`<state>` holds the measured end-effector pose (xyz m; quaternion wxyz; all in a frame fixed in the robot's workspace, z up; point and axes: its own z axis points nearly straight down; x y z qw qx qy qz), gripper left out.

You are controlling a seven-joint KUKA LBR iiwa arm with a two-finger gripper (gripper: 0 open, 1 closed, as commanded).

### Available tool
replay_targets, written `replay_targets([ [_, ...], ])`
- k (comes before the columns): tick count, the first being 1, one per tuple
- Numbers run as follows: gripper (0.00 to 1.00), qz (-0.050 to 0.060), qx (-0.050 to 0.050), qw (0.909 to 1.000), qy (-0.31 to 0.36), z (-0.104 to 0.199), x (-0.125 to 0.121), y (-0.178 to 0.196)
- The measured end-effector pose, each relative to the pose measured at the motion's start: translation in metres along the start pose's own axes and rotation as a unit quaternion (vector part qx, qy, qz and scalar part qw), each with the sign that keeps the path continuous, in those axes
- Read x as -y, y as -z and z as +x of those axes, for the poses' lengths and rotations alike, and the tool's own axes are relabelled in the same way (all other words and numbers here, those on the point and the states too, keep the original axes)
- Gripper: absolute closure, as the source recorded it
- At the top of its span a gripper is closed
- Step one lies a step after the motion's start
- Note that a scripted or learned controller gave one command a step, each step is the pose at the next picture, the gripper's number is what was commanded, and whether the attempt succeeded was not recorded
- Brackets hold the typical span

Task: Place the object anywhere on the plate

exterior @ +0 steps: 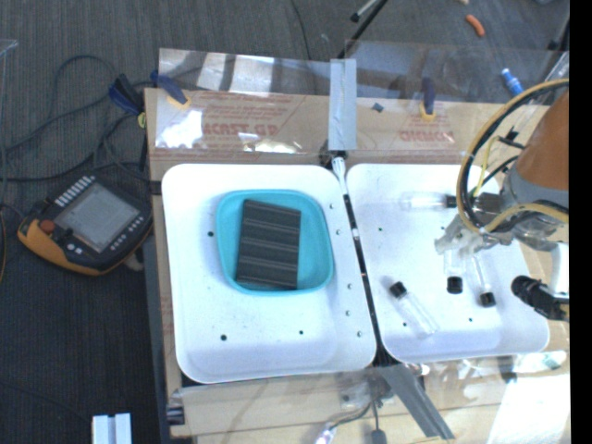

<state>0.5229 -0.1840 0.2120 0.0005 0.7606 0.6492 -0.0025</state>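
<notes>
Dark block (269, 244) covers most of plate (317, 257).

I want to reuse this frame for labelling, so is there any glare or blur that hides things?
Camera view: glare whitens the clear plastic sheet behind the bins; the transparent vials in the right white bin look faint; the dark ridged block on the blue plate is sharp.

- Robotics lab or test cell, not a home or shop.
- Grey carpet floor (83, 17), loose black cables (55, 109) trailing over it.
- Teach pendant (88, 225), orange-edged with a screen, lying on the floor left of the bench.
- Two white bins (268, 359) side by side on a makeshift bench; cardboard backing (250, 123) behind them, clear plastic and grey tape (341, 109) over it.
- Robot arm (546, 155) at right, with yellow and black cable loops (481, 165) hanging from it.
- Metal stand legs (407, 405) under the bench front.
- Small scattered bits on the floor at top right, too small to identify.
</notes>
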Motion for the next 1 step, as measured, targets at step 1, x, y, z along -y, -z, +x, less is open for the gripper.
replay_targets([
  [1,0.00,0.000,0.000,1.0000,0.000,-0.0001,0.0000,0.0001],
])
